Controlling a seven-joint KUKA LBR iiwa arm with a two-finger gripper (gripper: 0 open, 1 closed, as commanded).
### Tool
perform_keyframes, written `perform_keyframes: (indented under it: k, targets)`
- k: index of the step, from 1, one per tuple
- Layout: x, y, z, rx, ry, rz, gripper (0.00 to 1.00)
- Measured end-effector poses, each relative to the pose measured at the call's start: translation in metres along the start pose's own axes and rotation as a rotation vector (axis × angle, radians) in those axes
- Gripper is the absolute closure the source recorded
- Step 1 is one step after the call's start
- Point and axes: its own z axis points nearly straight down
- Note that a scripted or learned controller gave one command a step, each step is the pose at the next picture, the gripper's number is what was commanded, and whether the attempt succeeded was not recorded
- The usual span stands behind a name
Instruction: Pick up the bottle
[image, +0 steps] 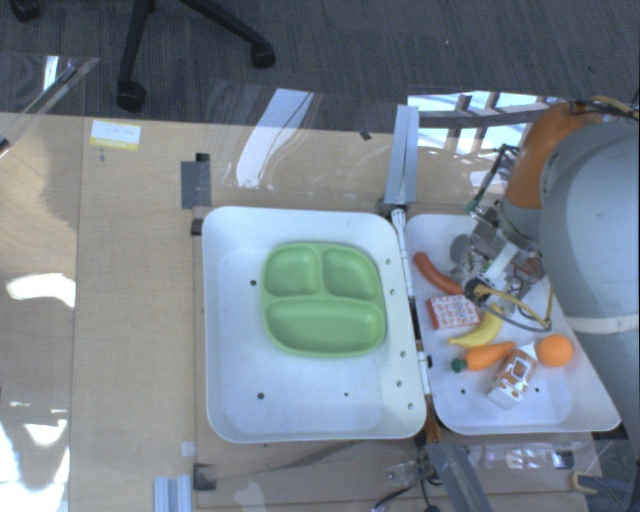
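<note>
Gripper (487, 268) over right bin (580, 410) — fingers' state can't be told. Bottle (511, 377), probably the white carton-like item, lies toward the view's bottom — long axis diagonal.

A green divided plate (323, 299) sat in the white left bin (230, 400). The white right bin (560, 415) held a red sausage (437, 272), yellow banana (478, 331), orange carrot (488, 356), an orange (554, 350) and a red-and-white patterned packet (453, 312).

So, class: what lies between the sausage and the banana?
In the camera view, a red-and-white packet lies between the sausage and the banana.
</note>
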Motion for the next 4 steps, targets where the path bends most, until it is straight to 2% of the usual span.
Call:
perform_keyframes:
  k: [1,2,3,4]
  targets:
    - [0.007,0.0,-0.012,-0.015,0.015,-0.008,1.0]
    - [0.026,-0.083,-0.23,-0.112,0.088,0.072,1.0]
    - [0.119,-0.16,-0.157,-0.092,0.096,0.333,1.0]
    - [0.195,-0.229,-0.191,-0.118,0.071,-0.213,1.0]
